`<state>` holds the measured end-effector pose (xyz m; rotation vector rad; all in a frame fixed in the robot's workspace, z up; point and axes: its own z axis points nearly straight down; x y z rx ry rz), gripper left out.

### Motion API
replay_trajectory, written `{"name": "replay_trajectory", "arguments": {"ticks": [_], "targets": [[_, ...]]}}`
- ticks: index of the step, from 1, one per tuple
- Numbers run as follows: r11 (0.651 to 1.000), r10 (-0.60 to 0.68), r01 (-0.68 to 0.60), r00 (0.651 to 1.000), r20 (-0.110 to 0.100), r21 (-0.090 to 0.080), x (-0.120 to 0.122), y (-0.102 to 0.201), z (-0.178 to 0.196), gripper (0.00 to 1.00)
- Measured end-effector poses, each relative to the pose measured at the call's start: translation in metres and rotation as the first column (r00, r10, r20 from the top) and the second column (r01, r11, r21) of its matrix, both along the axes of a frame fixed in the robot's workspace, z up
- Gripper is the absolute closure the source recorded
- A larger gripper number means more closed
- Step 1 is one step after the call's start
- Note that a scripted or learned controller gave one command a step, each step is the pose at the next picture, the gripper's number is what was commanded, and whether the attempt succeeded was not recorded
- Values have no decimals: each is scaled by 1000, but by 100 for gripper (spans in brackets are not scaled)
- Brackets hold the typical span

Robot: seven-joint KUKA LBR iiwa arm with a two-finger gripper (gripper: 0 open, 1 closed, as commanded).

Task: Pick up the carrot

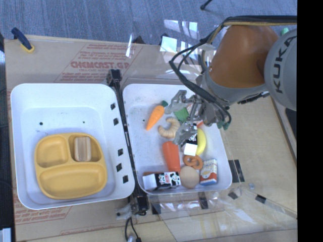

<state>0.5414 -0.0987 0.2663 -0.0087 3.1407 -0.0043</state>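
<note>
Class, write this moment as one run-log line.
task: pick up carrot | carrot: right bin, lying free | hand: above bin, right of carrot | status: not grasped

The arm [282,69] is grey and rounded, with the black letters "KUK" readable on its shell. Just behind the hand [191,116] sits a broad, smooth orange band [241,54], dome-shaped and glossy, edged below by a grey ring. Thin black cables [189,59] loop out from beside the band and curve toward the hand, one running over the top of the orange part. The hand itself is a cluster of bare silver metal parts and brackets, with darker pieces among them.
</note>
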Motion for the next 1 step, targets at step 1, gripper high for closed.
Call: {"name": "replay_trajectory", "arguments": {"ticks": [1], "targets": [[972,-236,236,972,-6,2,42,-1,-82,0]]}}
